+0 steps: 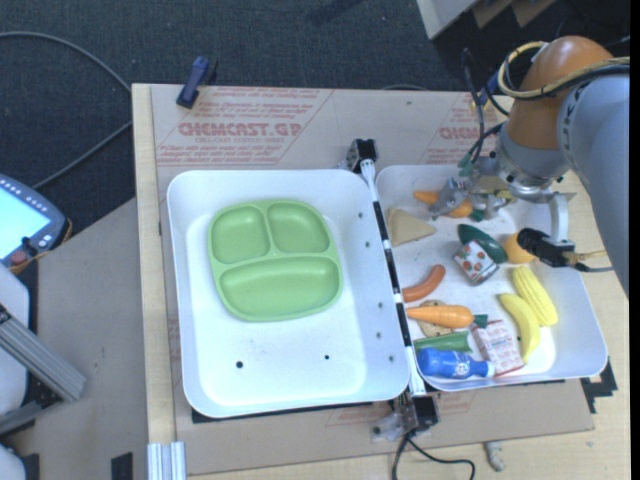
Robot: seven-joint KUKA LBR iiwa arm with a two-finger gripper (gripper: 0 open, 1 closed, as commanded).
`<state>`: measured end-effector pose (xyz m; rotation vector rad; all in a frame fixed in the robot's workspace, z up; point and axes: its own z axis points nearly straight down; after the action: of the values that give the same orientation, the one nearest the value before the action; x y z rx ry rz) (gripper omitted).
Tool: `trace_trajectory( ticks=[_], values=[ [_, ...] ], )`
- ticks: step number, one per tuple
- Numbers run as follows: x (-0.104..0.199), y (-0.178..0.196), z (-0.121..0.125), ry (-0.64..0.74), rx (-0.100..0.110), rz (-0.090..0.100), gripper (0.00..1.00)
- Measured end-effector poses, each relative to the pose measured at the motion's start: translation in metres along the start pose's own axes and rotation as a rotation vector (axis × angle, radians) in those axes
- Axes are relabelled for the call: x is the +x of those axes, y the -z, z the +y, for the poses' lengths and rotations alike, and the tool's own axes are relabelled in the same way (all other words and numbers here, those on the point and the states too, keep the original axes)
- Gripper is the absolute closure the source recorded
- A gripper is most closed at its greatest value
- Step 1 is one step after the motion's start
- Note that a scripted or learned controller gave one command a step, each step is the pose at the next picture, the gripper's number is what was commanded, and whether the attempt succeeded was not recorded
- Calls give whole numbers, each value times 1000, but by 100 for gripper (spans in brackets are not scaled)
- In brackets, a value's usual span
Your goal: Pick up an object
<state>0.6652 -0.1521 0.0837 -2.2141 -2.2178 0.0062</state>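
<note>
left bin (190, 268): from my end it's got the green divided plate (275, 260) sitting in it, flat, nothing on the plate.

divider (385, 258): the two bins touch along here, clips at both ends.

right bin (590, 338): this is where all the pickable stuff is. Left side has a pale wedge (408, 226), a sausage (424, 282), a carrot (440, 316) and a blue packet (452, 364) down by the near rim. Further right, two bananas (530, 308) and a small orange piece (443, 200) up at the far corner.

gripper (478, 196): down low over the far corner of the right bin, just beside that orange piece. Might be touching it, honestly the view's too cluttered there to say. Whether it's spread or pinched, I can't tell.

progress: I'd call it early. Arm's at the bin, nothing is visibly lifted, so the actual grab and raise are left.
</note>
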Motion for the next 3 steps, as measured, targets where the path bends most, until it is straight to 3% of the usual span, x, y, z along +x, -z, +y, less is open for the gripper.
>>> trace_trajectory(
  ticks=[1, 2, 3],
  values=[
    [-2, 7, -3, 1, 13, -3, 100],
    [-58, 72, -48, -2, -8, -4, 100],
    [-57, 71, -48, -2, -7, -3, 0]
  ],
)
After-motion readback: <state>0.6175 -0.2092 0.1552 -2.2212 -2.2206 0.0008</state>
